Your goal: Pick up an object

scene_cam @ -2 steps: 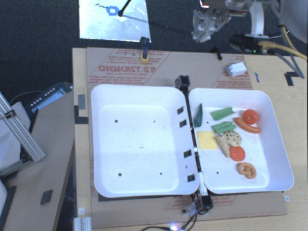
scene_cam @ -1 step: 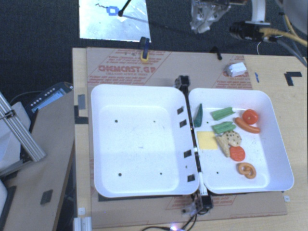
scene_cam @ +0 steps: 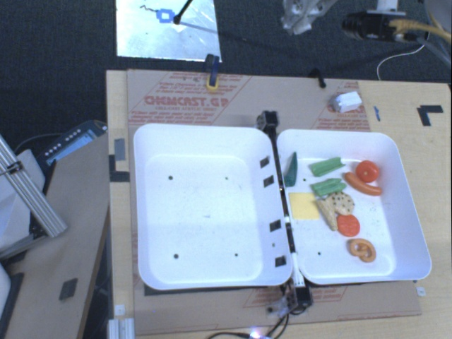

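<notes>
Gripper [scene_cam: 305,9] at top centre of frame, above the tabletop [scene_cam: 395,104] — finger state cannot be told. Toy foods, including a tomato [scene_cam: 367,170], lie in the right bin [scene_cam: 406,210] — left bin [scene_cam: 152,189] alongside.

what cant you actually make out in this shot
- Gripper, camera view: cut by the top edge and blurred; finger state unreadable.
- Small pieces by the yellow slice in the right bin: overlapping, too small to identify.
- White box on the bench: too small to identify.

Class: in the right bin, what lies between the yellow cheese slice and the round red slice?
The camera view shows a cracker between the cheese slice and red slice.
</notes>
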Robot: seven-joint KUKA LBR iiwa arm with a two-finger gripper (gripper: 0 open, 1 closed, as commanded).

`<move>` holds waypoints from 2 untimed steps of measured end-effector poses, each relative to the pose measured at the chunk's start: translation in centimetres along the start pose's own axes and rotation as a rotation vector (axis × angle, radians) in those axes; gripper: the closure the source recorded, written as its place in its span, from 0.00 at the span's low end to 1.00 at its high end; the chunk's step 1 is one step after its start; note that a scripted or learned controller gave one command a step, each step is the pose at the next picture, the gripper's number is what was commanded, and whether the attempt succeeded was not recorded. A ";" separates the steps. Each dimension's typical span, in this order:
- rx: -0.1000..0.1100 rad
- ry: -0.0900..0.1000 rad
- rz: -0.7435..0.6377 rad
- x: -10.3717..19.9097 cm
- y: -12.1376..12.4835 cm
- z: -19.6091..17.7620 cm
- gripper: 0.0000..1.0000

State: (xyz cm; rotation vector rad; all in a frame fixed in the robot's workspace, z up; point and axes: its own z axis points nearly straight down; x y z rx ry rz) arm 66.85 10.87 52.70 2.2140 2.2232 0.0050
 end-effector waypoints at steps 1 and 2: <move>0.018 -0.003 0.005 -1.5 -2.7 13.6 1.00; 0.000 0.000 0.004 -1.9 0.0 11.1 1.00</move>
